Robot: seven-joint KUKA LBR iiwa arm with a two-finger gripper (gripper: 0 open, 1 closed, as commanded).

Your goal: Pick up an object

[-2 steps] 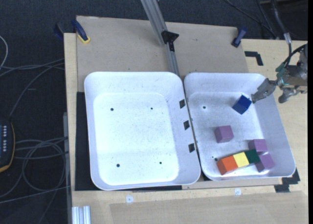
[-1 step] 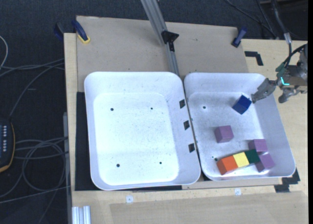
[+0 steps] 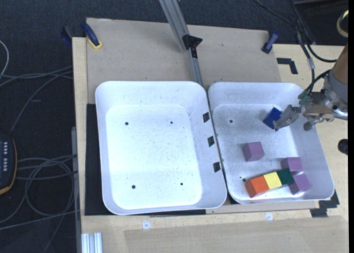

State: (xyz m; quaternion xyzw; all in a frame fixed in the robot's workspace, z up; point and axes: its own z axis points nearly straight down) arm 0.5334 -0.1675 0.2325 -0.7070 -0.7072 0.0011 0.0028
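- Two shallow white bins side by side on the bench: left bin (image 3: 110, 136) with only a dark-speckled floor, right bin (image 3: 232, 94) carrying every loose piece; probably arranged so that picking happens on the arm's side.
- One grey arm (image 3: 337, 80) reaching in over the right bin's far right corner, wrist low above the rim; likely posed for a descent or a lift near the blue piece.
- One gripper (image 3: 296, 116) at the upper right of the right bin, just beside the blue block; impossible to tell whether clenched, released, or grasping anything.
- One striped bar (image 3: 269, 182) of orange, yellow and green lying flat along the near wall of the right bin, slightly angled; seemingly just dropped there.
- One blue block (image 3: 272, 117), the probable target, tilted near the bin's far right, touching or overlapping the tool's dark tip; contact versus mere overlap unclear.
- Three purple blocks: one (image 3: 253, 151) alone mid-floor; one (image 3: 292, 163) near the right wall; one (image 3: 301, 182) at the bar's green end; scattered loosely, well apart from the blue block.
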